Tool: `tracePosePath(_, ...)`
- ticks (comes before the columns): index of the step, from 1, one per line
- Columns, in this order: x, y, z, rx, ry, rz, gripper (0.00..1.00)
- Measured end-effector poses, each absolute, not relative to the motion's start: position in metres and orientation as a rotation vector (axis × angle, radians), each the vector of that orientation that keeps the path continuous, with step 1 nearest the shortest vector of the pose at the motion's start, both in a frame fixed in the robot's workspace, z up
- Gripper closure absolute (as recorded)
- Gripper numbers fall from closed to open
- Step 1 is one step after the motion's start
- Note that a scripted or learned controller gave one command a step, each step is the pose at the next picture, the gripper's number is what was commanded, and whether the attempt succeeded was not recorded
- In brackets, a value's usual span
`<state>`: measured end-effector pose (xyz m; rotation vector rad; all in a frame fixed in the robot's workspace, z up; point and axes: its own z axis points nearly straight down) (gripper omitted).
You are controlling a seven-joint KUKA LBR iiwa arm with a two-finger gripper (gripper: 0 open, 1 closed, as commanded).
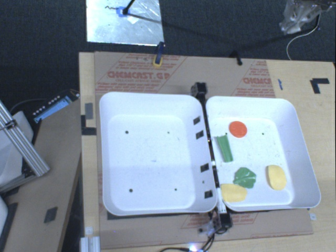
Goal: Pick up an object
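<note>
**Five small pieces lie in the right bin; the gripper is far away at the top**

The gripper [300, 13] shows at about 1 o'clock of the picture, over the dark floor and well apart from both bins. It is blurred and grey. I cannot tell if it is released or clenched, and no thing is seen in it.

All the things to pick lie in the right bin [262, 154].
- The orange disc [238, 129] is near 12 o'clock of the group.
- The green stick [225, 148] lies just below the disc, toward 7 o'clock from it. It is close to the bin's left wall and points roughly from 11 to 5 o'clock.
- The green leaf-shaped piece [244, 177] lies at about 5 o'clock from the stick.
- The pale yellow oval [276, 177] is at 3 o'clock from the leaf-shaped piece, near it but apart.
- The second yellow piece [233, 192] lies at 7 o'clock from the leaf-shaped piece. The two seem to touch, or nearly touch. It is in the bin's corner at 7 o'clock.

The left bin [152, 156] stands at 9 o'clock of the right one, and their rims meet in the middle. Both rest on a brown cardboard sheet [136, 72] with red print. At 11 o'clock of the picture a shiny metal plate [113, 20] lies on the floor.
</note>
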<state>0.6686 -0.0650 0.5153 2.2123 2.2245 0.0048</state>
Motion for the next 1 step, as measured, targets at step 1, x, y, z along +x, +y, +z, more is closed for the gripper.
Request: tracePosePath(1, 0.6684, -0.0754, 0.5365, 2.218, 2.220, 0.004, 1.00)
